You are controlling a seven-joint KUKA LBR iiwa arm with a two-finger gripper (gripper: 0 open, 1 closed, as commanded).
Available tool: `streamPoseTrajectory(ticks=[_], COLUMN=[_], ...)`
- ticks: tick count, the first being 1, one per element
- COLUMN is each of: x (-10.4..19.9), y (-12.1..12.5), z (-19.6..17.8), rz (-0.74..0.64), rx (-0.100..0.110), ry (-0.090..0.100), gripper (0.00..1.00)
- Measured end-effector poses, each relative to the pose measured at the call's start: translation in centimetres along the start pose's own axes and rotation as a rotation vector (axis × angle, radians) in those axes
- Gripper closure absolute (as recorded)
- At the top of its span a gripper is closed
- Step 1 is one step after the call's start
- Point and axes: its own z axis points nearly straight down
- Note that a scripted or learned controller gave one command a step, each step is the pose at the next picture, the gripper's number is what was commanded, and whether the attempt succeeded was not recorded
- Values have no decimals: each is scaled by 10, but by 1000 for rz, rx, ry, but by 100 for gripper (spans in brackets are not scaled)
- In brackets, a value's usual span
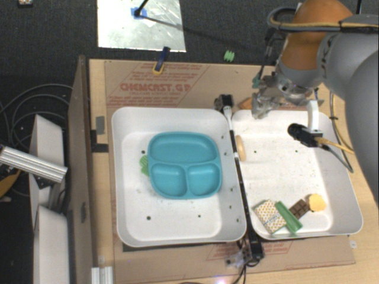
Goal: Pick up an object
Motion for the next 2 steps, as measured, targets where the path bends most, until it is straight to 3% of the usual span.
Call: streamPoseTrajectory(ticks=[1,2], x=[82,169], y=[2,1], z=[-34,-1], rz=[0,0], rx=[-10,-5], ry=[0,1], gripper=[100,100])
